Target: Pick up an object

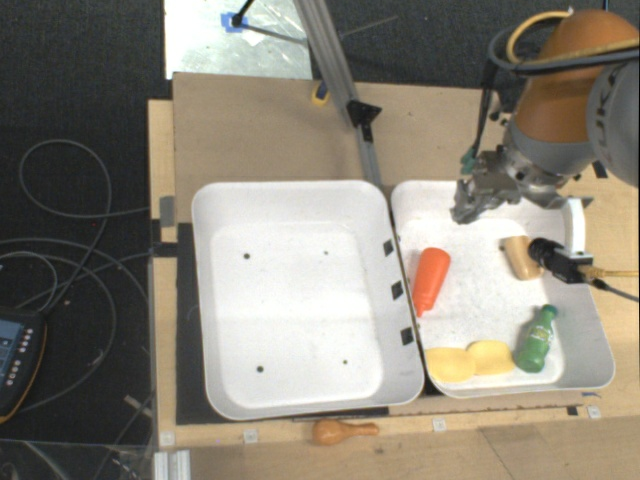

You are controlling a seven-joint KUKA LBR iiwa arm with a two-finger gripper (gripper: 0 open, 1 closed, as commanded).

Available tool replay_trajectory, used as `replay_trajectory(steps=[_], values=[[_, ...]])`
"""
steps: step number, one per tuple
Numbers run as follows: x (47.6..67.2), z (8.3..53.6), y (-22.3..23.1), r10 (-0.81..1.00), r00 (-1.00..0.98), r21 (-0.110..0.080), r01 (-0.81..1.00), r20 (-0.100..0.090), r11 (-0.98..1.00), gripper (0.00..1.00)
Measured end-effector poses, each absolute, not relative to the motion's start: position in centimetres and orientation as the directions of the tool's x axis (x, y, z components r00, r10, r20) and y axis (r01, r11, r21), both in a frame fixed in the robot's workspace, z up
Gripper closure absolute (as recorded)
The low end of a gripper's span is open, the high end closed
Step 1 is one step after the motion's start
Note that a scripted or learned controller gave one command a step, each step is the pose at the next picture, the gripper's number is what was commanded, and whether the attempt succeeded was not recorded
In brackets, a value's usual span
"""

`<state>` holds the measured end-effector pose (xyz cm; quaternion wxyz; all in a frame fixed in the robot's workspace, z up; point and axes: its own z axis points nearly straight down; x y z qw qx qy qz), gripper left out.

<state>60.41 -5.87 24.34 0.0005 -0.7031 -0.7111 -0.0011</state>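
An orange carrot-shaped toy point(431, 279) is seen lying in the right bin point(600, 368), close to its left wall, with the broad end pointing toward the far side. Along the near edge of the same bin two yellow pieces point(470, 360) are laid side by side, touching each other, and just to their right a small green bottle point(537, 339) is tilted against the near right corner. A tan wooden piece point(517, 257) is placed toward the right side of the bin, beside a black and white fitting point(562, 251) that hangs from the arm.

The gripper point(468, 208) is held over the far left part of the right bin, well apart from the carrot toy and the other things. Nothing is seen between its tips; whether they are spread or closed cannot be told from this slant.

The left bin point(215, 208) is set directly beside the right one. On the bench point(260, 128), in front of the bins, a small brownish pear-shaped thing point(340, 430) is left lying.
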Motion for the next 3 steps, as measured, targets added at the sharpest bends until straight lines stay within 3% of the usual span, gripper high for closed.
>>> replay_trajectory(steps=[2,3], values=[[63.1,25.6,5.1,1.0,-0.011,0.004,1.0,0.003,0.011,1.0],[63.9,24.0,9.9,1.0,-0.01,0.002,1.0,0.002,0.01,1.0]])
